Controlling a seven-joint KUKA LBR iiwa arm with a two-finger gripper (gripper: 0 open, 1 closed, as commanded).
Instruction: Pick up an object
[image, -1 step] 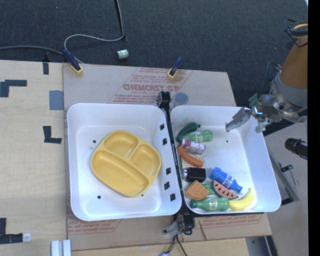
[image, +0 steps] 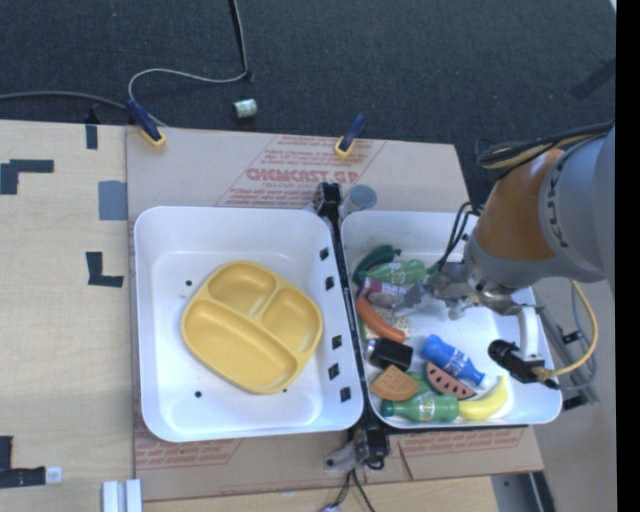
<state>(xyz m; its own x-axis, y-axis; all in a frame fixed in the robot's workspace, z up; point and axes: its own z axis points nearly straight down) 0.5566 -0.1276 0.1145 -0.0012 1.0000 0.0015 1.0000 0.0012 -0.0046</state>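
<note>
Step in hand: we judge the arm is reaching into the right-hand shallow white bin (image: 548, 400) to close on one of the toys heaped there; nothing looks lifted yet.
Landmark: we place everything relative to the black divider (image: 338, 300) where the two bins meet.
Candidate objects: just right of the divider lie a crumpled green and silver packet (image: 398, 278), an orange carrot-shaped toy (image: 378, 320), a small black block (image: 390, 352) and a brown wedge-shaped toy (image: 393, 384); further right of it sit a blue plastic bottle (image: 452, 360), a red watermelon slice toy (image: 452, 381), a green bottle lying flat (image: 425, 407) and a yellow banana toy (image: 486, 402).
Other bin: left of the divider, a yellow compartment plate (image: 254, 325) lies flat in its own white bin (image: 160, 300).
Gripper: the gripper (image: 445, 290) sits right of the divider, close beside the packet's right end.
Fingers: we cannot tell how far apart they stand, nor whether anything is between them; dark metal and clutter blur together there.
Arm pose: the grey and orange arm (image: 535, 215) comes in from the far side, away from the divider, wrist bent low over the bin.
Doing it well: we would settle on one item with free edges, since the heap is tightly packed, and lift straight up so neighbours are not dragged along.
</note>
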